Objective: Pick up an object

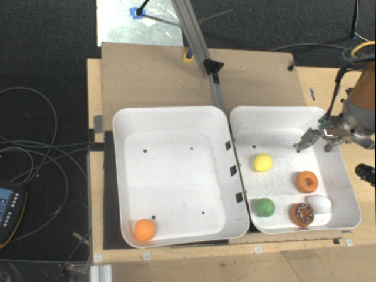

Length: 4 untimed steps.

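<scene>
My gripper (pixel 318 142) hangs over the right bin's (pixel 276 120) far right part, open, with nothing between its fingers. Below it in that bin lie a yellow ball (pixel 262 163), an orange ring (pixel 306 181), a green ball (pixel 264 207), a brown sprinkled doughnut (pixel 302 214) and a white egg-like object (pixel 319 204). The orange ring is the closest, a little in front of the fingertips. An orange ball (pixel 144 230) rests alone in the near left corner of the left bin (pixel 170 117).
A grey pole (pixel 194 28) slants across the brown board behind the bins, ending near the gap between them. Black clips sit along the divide between the bins. Cables and a pendant lie on the dark floor at left.
</scene>
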Each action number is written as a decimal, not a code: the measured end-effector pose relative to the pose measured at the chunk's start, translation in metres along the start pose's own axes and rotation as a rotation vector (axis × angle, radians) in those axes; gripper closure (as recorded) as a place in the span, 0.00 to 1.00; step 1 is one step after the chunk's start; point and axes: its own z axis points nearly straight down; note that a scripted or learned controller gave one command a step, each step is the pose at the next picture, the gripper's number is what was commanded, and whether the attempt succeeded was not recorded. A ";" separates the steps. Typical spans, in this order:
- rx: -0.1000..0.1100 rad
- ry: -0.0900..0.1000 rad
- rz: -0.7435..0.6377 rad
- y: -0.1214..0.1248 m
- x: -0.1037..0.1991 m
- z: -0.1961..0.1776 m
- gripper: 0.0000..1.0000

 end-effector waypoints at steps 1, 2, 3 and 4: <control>-0.001 0.000 0.000 0.001 -0.003 0.042 0.00; -0.008 -0.002 -0.001 0.003 -0.003 0.028 1.00; -0.010 -0.002 -0.005 0.009 0.004 -0.020 1.00; -0.007 -0.002 -0.005 0.008 0.003 -0.061 1.00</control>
